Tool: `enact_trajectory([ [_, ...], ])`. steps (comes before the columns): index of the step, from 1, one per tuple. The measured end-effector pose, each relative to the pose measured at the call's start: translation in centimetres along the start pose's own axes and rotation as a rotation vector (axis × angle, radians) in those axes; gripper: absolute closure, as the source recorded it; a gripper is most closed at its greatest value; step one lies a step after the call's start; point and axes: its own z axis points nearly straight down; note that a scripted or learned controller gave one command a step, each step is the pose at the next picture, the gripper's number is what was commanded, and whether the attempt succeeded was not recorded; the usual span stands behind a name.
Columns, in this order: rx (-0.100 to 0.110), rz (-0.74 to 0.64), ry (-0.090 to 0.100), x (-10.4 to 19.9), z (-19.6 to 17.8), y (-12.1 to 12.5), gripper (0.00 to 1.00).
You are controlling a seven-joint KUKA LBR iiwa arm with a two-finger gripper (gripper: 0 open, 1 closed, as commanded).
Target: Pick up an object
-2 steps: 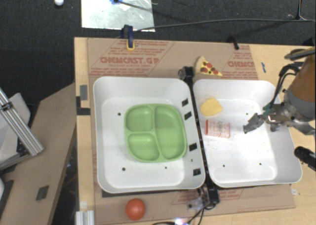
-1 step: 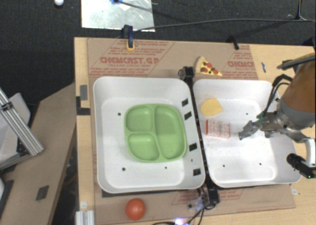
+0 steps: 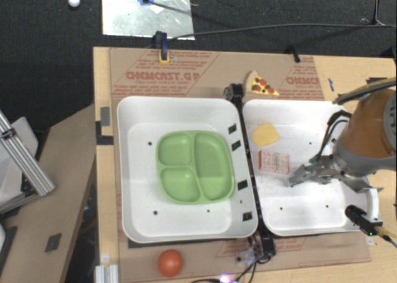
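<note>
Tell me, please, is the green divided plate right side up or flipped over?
Right side up: the green divided plate lies flat in the left bin, its three hollow compartments facing the camera.

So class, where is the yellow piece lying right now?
The yellow piece lies in the right bin, near its upper left corner, just above the red-and-white packet and left of the tool.

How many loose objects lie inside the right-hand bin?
2: a yellow piece near the bin's far left, and a red-and-white packet just nearer the camera, beside the gripper. The arm may hide others.
</note>
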Motion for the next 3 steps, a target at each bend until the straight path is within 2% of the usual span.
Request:
enact_trajectory([
  [1, -0.007, 0.000, -0.002, -0.1, -1.4, 0.2, 1.00],
  [2, -0.010, 0.001, -0.004, -1.0, -6.2, 0.4, 1.00],
  [3, -0.012, -0.003, -0.004, -1.3, -12.7, 0.3, 1.00],
])
